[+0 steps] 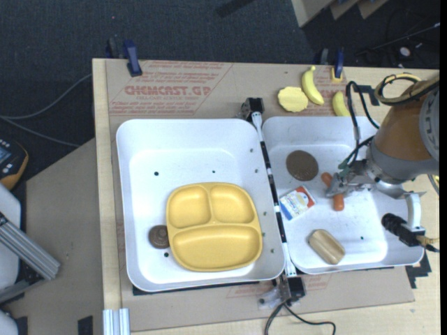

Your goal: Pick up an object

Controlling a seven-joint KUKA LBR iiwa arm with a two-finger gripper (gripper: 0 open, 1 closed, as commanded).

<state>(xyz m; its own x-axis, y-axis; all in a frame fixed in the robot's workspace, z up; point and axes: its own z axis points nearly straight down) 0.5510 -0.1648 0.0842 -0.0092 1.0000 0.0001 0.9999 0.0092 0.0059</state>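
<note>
The right bin point(363, 253) holds a round brown disc point(302, 165), a small white packet with red and blue print point(296, 202), a tan bread-like block point(326, 246) and two small orange pieces point(326, 179) point(339, 202). My gripper point(344, 186) hangs low over the bin's middle, right between the two orange pieces, which may be the two ends of one thing. The grey arm with its orange band point(405, 135) comes in from the right.
In the left bin point(133, 187) lie a yellow divided plate point(213, 225) and a small brown round piece point(158, 236) at its left side. Two toy bananas point(313, 86) point(340, 104) and a yellow lump point(293, 99) rest on the bench behind the right bin. Black cables run near the arm.
</note>
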